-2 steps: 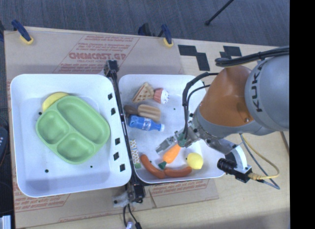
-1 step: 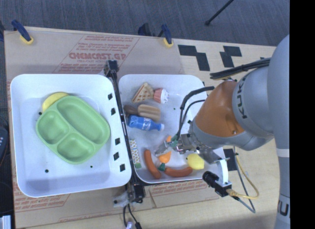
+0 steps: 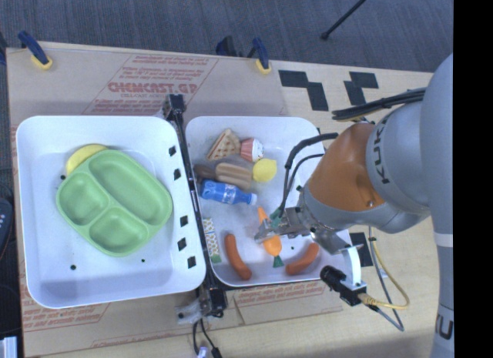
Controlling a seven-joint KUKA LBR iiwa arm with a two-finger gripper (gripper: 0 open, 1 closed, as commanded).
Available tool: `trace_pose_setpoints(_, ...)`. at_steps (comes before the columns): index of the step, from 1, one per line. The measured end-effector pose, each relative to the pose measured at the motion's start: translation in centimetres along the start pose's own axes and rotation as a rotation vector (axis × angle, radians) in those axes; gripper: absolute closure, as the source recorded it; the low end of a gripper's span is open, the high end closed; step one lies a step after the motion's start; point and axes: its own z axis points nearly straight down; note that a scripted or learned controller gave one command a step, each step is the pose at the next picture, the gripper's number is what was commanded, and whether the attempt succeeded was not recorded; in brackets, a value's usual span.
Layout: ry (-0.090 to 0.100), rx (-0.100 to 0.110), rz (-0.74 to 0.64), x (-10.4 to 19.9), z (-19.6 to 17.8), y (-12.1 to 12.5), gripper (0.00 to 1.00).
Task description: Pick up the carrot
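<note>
We see the claw (image 3: 271, 231) directly over the carrot (image 3: 272, 245), whose long axis runs up-down; its opening we cannot tell.

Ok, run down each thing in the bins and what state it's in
carrot: lying in right bin, under the gripper
green tray: lying tilted in left bin
blue bottle: on its side
two sausages: lying flat
lemon: resting by hot dog

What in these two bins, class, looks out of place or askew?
The green divided plate lies skewed in the left bin, partly covering a yellow item at its upper edge. In the right bin, the toy foods lie jumbled at mixed angles. Nothing looks spilled or damaged.
</note>
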Motion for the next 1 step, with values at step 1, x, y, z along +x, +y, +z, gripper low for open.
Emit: trace_pose_setpoints(1,-0.001,-0.004,-0.099,4.03,-7.87,0.37,1.0)
